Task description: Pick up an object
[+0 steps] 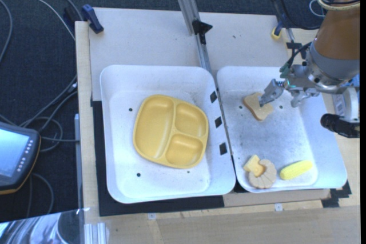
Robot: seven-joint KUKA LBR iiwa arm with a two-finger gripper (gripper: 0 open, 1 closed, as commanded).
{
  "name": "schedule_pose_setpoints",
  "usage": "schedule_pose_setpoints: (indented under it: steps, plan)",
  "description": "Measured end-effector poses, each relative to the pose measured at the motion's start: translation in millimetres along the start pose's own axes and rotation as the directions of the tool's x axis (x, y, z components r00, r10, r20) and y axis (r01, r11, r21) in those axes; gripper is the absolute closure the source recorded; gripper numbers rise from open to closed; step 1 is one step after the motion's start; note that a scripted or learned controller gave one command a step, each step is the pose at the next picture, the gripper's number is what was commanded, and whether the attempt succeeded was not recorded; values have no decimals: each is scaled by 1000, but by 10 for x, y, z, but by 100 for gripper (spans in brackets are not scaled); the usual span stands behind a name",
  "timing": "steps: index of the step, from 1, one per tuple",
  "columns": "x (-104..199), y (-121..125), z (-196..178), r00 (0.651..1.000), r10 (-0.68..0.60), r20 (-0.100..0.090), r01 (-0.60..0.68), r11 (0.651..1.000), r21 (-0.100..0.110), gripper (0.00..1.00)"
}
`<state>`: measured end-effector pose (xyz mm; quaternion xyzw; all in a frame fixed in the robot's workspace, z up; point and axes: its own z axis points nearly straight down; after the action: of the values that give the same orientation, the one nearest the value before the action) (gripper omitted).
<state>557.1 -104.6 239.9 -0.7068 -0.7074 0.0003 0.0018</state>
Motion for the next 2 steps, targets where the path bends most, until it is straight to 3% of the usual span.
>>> schedule_pose_setpoints:
  steps: [1,2]
  plan:
    - [-1,0,0,1000,0,0,0,1000,-1,0]
    - [13,-41,429,1000,1,0,-1,1000,4,0]
